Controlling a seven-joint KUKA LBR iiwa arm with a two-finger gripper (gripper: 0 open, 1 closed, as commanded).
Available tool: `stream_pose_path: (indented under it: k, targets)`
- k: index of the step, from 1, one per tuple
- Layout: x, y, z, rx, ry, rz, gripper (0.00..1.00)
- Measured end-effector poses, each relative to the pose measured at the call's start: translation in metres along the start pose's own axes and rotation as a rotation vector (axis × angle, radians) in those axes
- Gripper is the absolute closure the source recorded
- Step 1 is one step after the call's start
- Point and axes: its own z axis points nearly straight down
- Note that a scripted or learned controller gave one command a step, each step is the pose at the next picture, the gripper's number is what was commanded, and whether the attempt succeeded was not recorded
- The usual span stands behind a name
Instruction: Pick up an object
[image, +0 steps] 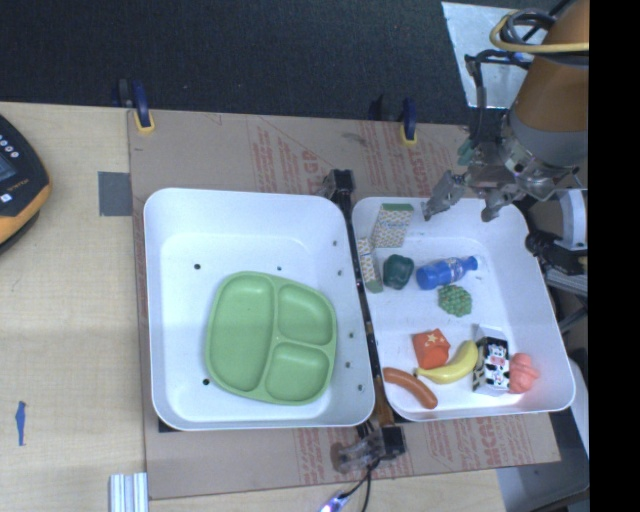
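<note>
Two white bins are seen side by side on the bench. The left bin (160, 300) is occupied by a green three-compartment plate (270, 338), laid flat near the bin's middle, toward its near edge.

The right bin (545, 300) carries the loose items. Near its far-left corner a patterned packet (392, 225) is propped against the wall. Just below it a dark green block (398, 271) is seen, with a blue bottle (446, 271) lying on its side just beside it, toward the middle. A green knobbly ball (455, 299) sits just near-side of the bottle. Along the near edge, from left to right: a sausage (410, 388), a red block (432, 348), a banana (452, 364) touching the red block, a black-and-white carton (491, 365), and a pink ball (523, 372) touching the carton near the near-right corner.

The gripper (463, 201) is held over the far edge of the right bin, above the items. Its fingers are spread apart, nothing is gripped between them. The left fingertip (432, 209) is close to the packet; contact cannot be confirmed.
</note>
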Motion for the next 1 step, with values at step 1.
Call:
stream_pose_path:
  k: [1]
  targets:
    - [-0.0002,-0.0972,0.1061,0.004,0.001,0.001,0.0]
